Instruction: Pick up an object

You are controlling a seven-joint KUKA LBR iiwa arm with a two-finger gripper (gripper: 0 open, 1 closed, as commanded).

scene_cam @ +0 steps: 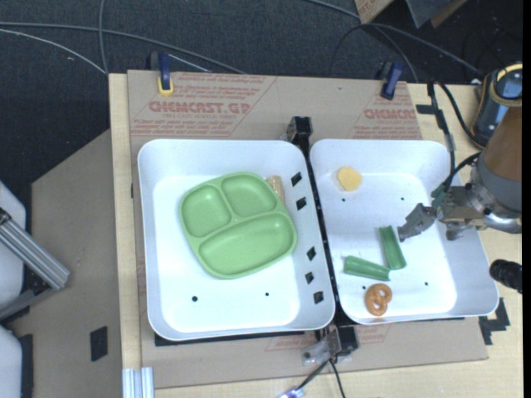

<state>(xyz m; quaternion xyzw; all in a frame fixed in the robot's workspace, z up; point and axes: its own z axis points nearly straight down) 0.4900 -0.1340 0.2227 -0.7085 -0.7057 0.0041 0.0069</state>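
The right bin [431, 160] holds a yellow round piece [349, 178] near its back left. Two green sticks lie toward the front: one [392, 247] angled, the other [366, 267] lying flatter to its left. A brown pretzel [377, 298] rests at the front edge. My gripper [412, 225] hangs over the right bin, just to the upper right of the angled green stick, and I see nothing held in it. The arm comes in from the right.
The left bin [166, 288] holds a green divided plate [239, 224] with a small tan item [275, 188] at its back right corner. A black divider with clips [309, 222] runs between the bins. Blue clamps [165, 71] hold the board at the back.
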